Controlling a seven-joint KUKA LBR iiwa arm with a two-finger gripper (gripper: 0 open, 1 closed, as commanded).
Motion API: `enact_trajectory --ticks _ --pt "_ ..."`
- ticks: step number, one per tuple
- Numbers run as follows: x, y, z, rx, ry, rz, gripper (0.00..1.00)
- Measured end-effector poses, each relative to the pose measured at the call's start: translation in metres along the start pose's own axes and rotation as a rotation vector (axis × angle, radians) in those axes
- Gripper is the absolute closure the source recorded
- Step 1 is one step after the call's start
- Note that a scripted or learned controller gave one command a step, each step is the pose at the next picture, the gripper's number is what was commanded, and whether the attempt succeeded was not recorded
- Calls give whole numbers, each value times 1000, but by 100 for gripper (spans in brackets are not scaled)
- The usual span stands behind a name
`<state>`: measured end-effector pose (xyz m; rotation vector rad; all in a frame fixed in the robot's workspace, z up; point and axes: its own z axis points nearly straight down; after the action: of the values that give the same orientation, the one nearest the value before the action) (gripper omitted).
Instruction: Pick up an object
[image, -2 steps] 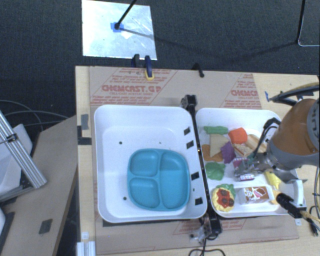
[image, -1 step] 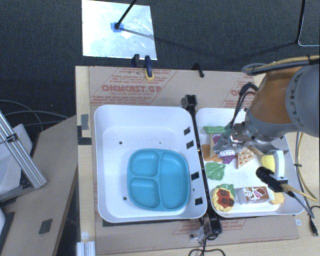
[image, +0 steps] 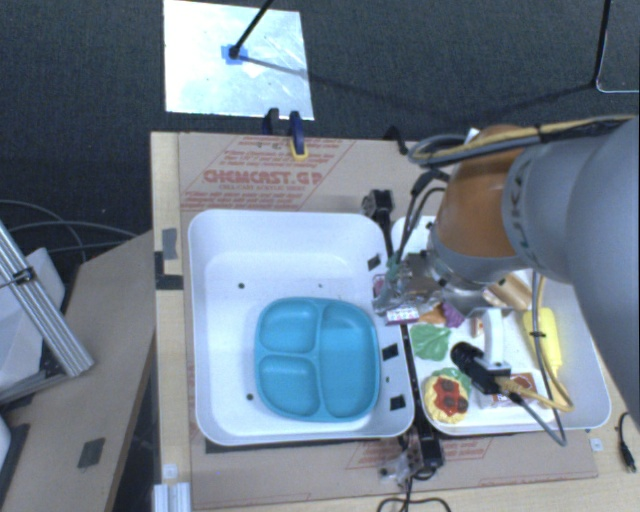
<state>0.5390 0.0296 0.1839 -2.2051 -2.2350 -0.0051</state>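
- Nearest, the bench (image: 290, 462) edge shows as a strip of brown card just below the blue tray (image: 318, 358).
- Right of the tray's near right corner, across the divide between the bins, a yellow plate (image: 447, 397) with red and green print lies in the right bin (image: 590, 398).
- The tray itself, with three compartments, lies flat in the left bin (image: 215, 300), toward that bin's near right side.
- Just right of the tray's right edge, in the right bin, sits a green piece (image: 432, 342), touching or nearly touching the yellow plate's far rim.
- Further right of the tray, well apart from it, a banana (image: 547, 338) lies lengthwise by the right bin's outer side.
- Well left of the tray, off the bench, a metal rail (image: 40, 305) slants across.
- Just beyond the tray's far right corner, the gripper (image: 400, 298) hangs over the divide between the bins; whether it is spread or pressed together cannot be told, nor whether it grips anything.
- Right of that, a purple piece (image: 455, 316) shows beside the green one, partly under the arm (image: 570, 225).
- The arm's orange band (image: 480, 215) is beyond and right of the tray, above the right bin.
- Beyond the tray, past the left bin's far wall, printed card (image: 270, 175) covers the bench, with a yellow clamp (image: 297, 138) at its far edge.
- Farthest beyond the tray, a shiny sheet (image: 235, 60) lies on the dark floor.
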Motion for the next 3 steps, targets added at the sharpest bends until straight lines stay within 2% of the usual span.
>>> enact_trajectory --ticks 1,2,3 --pt "37 26 0 -2 -3 7 100" --pt "-24 10 0 2 -6 18 100" --pt "-43 -38 -138 -9 -3 11 100"
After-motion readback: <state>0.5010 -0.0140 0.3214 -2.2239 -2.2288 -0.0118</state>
